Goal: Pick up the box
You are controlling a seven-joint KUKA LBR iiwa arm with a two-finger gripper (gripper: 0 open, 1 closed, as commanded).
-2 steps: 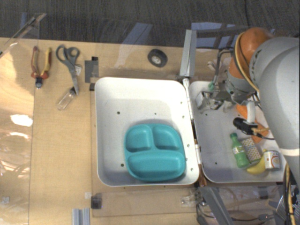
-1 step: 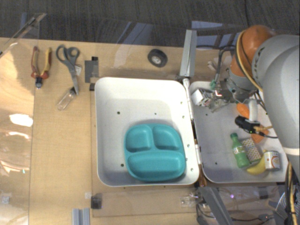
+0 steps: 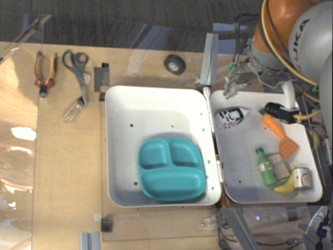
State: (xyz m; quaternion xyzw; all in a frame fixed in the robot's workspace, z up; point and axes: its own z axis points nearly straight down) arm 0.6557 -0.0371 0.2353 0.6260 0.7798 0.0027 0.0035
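Observation:
A small black-and-white box [image 3: 230, 116] lies flat in the far left part of the right bin [image 3: 244, 186]. My gripper [image 3: 230, 86] hangs over that bin's far left corner, just beyond the box and apart from it. Nothing is seen hanging from the gripper. The grey arm with its orange band comes in from the upper right.
The right bin also holds a carrot [image 3: 274, 127], an orange sponge [image 3: 287, 149], a green bottle [image 3: 266, 166], a banana [image 3: 283, 188] and a small can [image 3: 301, 178]. A teal divided tray [image 3: 171, 169] fills the left bin [image 3: 125, 139]. Scissors [image 3: 78, 69], pliers [image 3: 44, 73] and a tape roll [image 3: 175, 64] lie on the bench.

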